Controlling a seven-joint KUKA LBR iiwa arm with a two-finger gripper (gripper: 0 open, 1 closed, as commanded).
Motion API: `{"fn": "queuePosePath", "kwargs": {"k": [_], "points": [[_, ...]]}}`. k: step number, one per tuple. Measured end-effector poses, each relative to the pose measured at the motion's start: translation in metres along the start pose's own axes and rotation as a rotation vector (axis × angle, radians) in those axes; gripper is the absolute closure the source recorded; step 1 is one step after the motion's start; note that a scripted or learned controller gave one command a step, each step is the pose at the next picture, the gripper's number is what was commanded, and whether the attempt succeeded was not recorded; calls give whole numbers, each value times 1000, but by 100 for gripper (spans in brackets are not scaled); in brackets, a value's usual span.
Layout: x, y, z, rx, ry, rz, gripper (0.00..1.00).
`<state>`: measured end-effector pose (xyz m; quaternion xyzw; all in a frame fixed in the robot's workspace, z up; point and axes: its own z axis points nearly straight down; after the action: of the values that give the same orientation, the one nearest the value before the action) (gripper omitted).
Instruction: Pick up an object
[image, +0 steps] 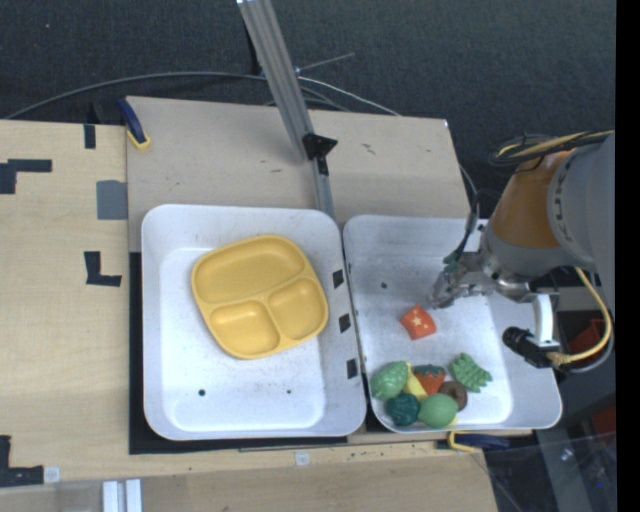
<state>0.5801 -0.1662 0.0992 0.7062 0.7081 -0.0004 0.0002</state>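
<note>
From above, the gripper (447, 290) hangs low over the right bin (400, 245); whether its 2 fingers are apart or together cannot be told. Just below and left of it lies a small orange-red block (419, 322), apart from it. Further below sits a cluster of green and orange toy foods (428, 388). Well to its left, the left bin (165, 300) bears a yellow divided plate (260, 295).

You have open floor across the upper half of the right bin (400, 250). The orange block (419, 322) sits alone mid-bin; a tight cluster of toys (428, 388) crowds the near wall. The yellow tray (260, 295) fills much of the left bin (160, 300).
</note>
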Motion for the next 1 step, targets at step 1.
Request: {"fn": "queuePosePath", "kwargs": {"k": [1], "points": [[-7, -5, -47, -2, 0, 2, 100]]}}
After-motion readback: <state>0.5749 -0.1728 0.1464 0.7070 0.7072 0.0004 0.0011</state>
